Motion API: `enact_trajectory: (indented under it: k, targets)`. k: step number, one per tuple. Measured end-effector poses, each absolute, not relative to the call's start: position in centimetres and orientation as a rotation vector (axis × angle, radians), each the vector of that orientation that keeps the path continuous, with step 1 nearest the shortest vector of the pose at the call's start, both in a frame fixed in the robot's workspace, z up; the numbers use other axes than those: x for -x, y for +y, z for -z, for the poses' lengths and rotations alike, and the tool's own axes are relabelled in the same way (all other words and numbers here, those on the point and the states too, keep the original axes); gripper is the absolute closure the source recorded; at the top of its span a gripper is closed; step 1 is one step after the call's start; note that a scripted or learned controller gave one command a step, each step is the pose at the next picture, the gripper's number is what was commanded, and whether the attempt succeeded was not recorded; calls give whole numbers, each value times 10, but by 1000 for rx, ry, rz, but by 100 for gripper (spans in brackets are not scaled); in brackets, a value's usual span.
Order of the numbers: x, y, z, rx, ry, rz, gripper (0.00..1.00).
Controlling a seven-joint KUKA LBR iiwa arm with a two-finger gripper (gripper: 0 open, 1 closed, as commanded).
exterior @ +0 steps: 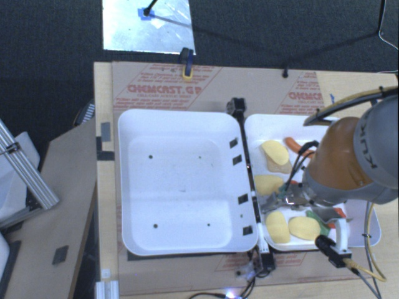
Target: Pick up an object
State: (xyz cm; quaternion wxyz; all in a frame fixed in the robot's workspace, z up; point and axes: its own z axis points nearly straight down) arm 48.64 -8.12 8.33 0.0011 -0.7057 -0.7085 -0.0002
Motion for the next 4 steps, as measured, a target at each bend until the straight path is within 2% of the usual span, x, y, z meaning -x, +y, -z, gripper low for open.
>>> enact_trajectory:
  k: [1,2,3,4]
  targets:
    - [-488,-82,-95,2219,-2226,4,100]
    - [-615,-7,-191,2214,-2248,27,100]
    - [-604,45,-347,2217,-2243,28,100]
    - [-584,140,-271,2202,-2232,-3,100]
